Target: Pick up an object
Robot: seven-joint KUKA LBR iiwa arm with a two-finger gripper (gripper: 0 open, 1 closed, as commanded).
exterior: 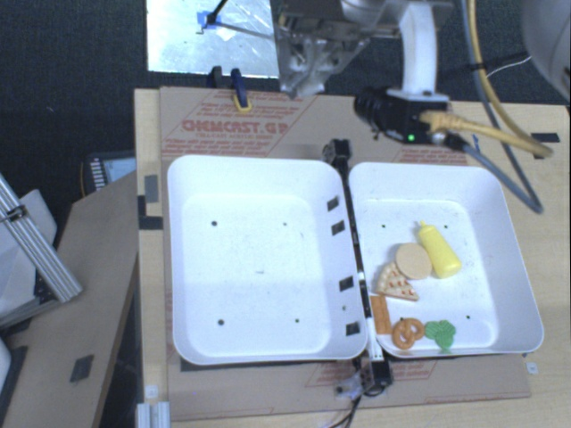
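Along the lower edge of the frame, in the near corner of the right bin (486, 194), a brown pretzel (407, 332) lies just beside a green broccoli piece (440, 333); left of the pretzel an orange strip (380, 314) lies against the bin's left wall; just above these a tan wedge with a grid pattern (397, 283) touches a round tan disc (413, 260); a yellow bottle (437, 250) lies on its side at a slant, touching the disc's right edge, cap toward the upper left; all six things are grouped in the lower left part of that bin's floor. Left of centre sits the left bin (250, 257), its floor marked by a few small dark dots; dark clips (339, 228) run up the seam between the two bins. Farther up, both bins rest on a brown board with red lettering (232, 125); a blue and yellow clamp (239, 92) grips its far edge. At the top centre of the frame the gripper (303, 74) hangs over the board's far edge, well apart from the things in the right bin; whether it is open or closed cannot be told.
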